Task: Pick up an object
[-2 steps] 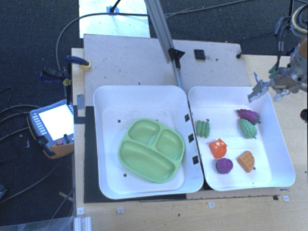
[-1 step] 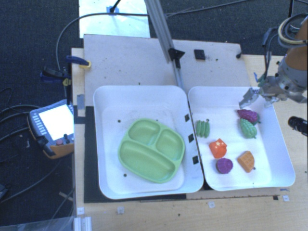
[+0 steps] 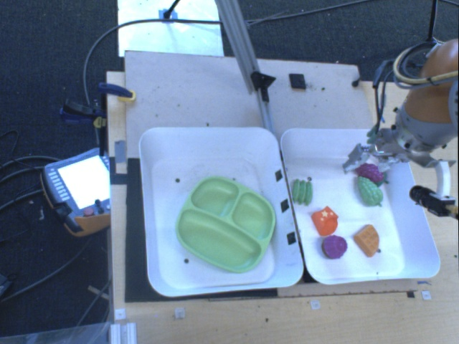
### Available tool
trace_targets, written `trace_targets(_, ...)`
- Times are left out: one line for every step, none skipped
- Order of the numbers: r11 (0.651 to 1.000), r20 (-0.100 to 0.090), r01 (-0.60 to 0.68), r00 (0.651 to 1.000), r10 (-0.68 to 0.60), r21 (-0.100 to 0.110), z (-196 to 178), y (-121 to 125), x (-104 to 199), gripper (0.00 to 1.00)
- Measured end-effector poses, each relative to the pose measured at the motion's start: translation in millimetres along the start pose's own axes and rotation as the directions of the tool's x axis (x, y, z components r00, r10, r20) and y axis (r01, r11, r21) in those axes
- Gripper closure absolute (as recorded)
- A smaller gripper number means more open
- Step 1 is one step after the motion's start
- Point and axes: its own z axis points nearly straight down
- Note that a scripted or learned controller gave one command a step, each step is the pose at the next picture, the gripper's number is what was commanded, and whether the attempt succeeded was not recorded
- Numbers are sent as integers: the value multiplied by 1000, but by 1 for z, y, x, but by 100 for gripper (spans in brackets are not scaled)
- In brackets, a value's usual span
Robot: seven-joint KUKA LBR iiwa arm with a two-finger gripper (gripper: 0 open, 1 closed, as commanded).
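The right bin [image 3: 416, 264] holds several toy foods. A magenta piece [image 3: 371, 171] lies at its far right, touching a dark green lumpy piece [image 3: 370, 191] just in front of it. Further left lies a green pea pod [image 3: 302, 190]. A red-orange pepper [image 3: 325, 221], a purple piece [image 3: 334, 246] and an orange wedge [image 3: 366, 240] sit toward the front. My gripper [image 3: 369, 161] hangs low over the magenta piece, open, its metal fingers spread to either side of the piece's upper edge. Nothing is lifted.
A light green divided plate [image 3: 226, 223] lies in the left bin [image 3: 161, 192]. A slanted metal pole [image 3: 240, 34] crosses the back of the bench. A teach pendant [image 3: 77, 188] rests on the floor at the left. The arm's orange band [image 3: 434, 84] is at the right edge.
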Motion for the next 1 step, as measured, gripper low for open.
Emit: trace_targets(1000,0,-2,1000,2,1,42,1,-2,0)
